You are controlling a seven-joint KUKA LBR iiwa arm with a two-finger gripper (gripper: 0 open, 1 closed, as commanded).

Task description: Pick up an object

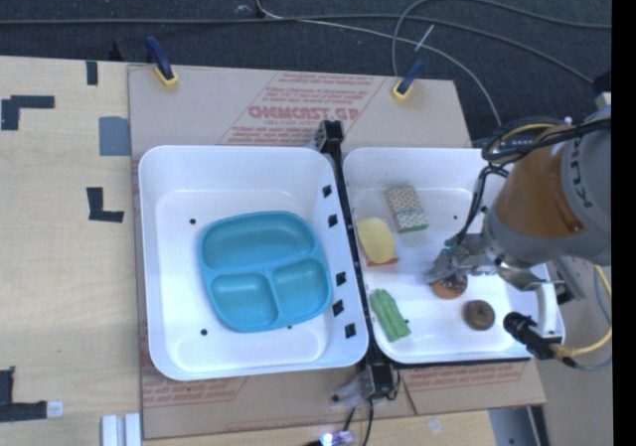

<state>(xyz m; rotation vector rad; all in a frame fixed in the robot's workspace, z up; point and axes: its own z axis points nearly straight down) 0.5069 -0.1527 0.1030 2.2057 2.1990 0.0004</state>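
The claw (449, 270) is low inside the right bin (447, 164), near its right wall, touching or just above a small brown-orange thing (448, 285); I cannot tell its state. I judge this as the grasping step; next it must clench and lift straight. Nearby lie a round dark disc (479, 314), a ridged green piece (389, 315), a soft yellow sponge (376, 238) and a speckled block (405, 208). The left bin (169, 176) holds a smooth blue tray (263, 268).

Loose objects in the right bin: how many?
4, perhaps 5: patterned block at back, yellow piece by the divider, green item front left, brown disc front right; something brownish under the gripper.
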